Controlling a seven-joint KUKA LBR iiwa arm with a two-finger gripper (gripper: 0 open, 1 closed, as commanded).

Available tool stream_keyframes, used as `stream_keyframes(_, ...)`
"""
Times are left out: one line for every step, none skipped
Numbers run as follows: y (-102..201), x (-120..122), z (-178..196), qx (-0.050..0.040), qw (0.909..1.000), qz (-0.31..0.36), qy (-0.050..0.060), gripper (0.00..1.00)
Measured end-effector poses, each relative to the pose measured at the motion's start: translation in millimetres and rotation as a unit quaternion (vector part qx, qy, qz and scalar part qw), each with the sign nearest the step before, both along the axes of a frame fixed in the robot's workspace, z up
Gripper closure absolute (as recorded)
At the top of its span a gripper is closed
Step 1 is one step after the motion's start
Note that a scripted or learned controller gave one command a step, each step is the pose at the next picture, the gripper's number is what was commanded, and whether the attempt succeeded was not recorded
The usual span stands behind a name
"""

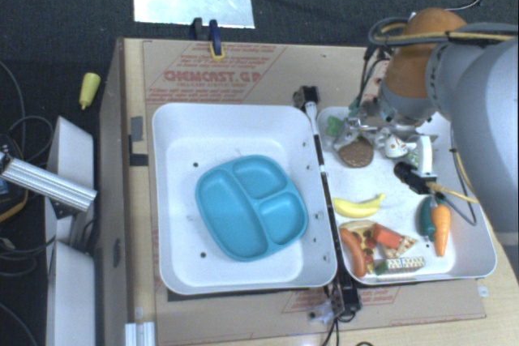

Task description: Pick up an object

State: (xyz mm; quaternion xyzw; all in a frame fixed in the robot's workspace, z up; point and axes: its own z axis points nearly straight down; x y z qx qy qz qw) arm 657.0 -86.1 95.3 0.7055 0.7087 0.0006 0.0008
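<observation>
Brown round object point(355, 152) lies just beside the end effector point(362, 128) (its opening cannot be told)

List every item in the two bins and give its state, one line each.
Blue plate: flat in the left bin, nothing on it.
Banana: lying flat in the right bin.
Carrot: lying near the right wall.
Brown disc: flat, under the tool.
</observation>
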Motion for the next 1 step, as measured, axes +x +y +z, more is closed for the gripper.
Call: stream_keyframes(33.3, -58.1, 90.7, 0.0005, 1.0, 0.0, -0.001, 1.0)
